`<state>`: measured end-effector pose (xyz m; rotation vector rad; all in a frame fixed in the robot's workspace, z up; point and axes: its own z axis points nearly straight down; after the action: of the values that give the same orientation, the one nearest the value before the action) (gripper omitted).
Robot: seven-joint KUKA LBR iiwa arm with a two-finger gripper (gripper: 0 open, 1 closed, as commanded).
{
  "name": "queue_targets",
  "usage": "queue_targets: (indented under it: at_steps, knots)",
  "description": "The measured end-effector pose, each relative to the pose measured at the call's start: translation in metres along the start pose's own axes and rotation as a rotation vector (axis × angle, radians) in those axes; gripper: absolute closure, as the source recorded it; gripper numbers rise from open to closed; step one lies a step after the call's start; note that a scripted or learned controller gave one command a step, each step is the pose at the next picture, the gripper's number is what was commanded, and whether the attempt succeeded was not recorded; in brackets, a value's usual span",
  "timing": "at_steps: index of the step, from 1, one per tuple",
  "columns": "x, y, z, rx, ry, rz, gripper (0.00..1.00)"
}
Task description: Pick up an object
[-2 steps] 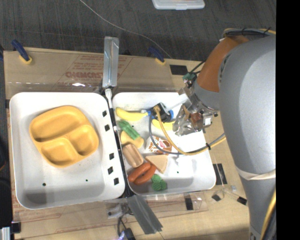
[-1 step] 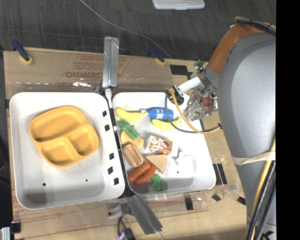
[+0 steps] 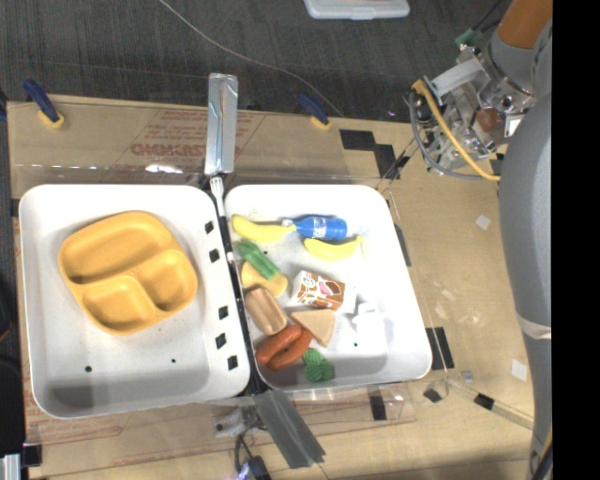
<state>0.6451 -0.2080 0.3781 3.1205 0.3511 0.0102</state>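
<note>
The right bin (image 3: 405,281) holds several toy foods: two yellow bananas (image 3: 335,247) (image 3: 256,229), a blue bottle (image 3: 320,226), a green vegetable (image 3: 260,260), a small printed carton (image 3: 318,290), a hot dog bun (image 3: 265,309), a bread slice (image 3: 316,325), a red sausage (image 3: 283,347) and a broccoli piece (image 3: 318,367). My gripper (image 3: 450,127) hangs high at the upper right, wrapped in yellow cable, beyond the bin's far right corner and well apart from every item. Nothing shows in it.
A yellow divided plate (image 3: 128,269) lies in the left bin (image 3: 56,380). A metal bar (image 3: 220,122) stands at the far end of the wall between the bins. A clear lid (image 3: 356,7) lies at the top edge. The grey arm (image 3: 527,234) runs down the right side.
</note>
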Motion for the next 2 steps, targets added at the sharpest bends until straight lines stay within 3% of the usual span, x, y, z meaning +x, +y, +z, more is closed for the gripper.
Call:
queue_targets:
  at_steps: [1, 2]
  knots:
    - [0.0, -0.001, 0.005, 0.005, -0.008, -0.001, 0.0]
    - [-0.014, -0.004, 0.08, 0.011, -0.012, -0.414, 0.0]
